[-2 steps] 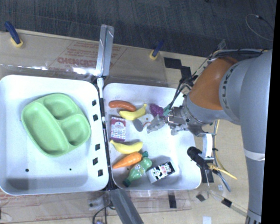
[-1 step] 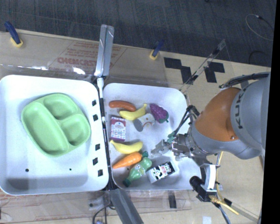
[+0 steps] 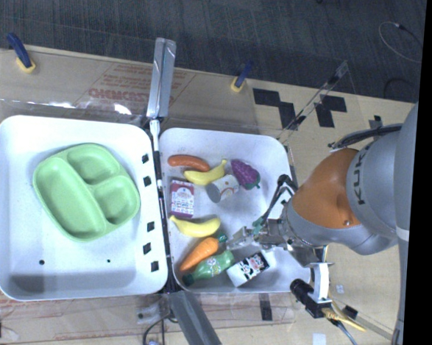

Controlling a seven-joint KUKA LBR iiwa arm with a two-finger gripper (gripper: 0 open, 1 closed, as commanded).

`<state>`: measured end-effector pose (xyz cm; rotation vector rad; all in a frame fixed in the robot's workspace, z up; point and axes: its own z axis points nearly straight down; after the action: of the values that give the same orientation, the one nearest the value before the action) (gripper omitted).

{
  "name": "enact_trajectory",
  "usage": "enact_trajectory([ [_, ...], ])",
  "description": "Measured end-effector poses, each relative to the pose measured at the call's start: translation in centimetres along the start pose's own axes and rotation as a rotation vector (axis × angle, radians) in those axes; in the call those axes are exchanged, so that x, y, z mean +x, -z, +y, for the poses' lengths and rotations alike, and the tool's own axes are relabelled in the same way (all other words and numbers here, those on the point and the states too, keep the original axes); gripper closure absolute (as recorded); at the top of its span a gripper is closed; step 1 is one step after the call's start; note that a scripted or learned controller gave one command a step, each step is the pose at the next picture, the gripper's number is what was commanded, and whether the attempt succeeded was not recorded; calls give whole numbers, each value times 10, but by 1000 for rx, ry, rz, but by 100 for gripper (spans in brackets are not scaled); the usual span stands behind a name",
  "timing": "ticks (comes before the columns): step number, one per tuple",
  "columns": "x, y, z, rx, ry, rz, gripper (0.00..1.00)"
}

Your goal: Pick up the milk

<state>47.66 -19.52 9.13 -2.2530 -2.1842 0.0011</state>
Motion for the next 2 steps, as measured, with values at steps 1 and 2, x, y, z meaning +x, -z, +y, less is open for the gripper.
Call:
enact_trajectory([
  [1,0,10,0,1,5,-1,100],
  [2,0,10,0,1,5,-1,0],
])
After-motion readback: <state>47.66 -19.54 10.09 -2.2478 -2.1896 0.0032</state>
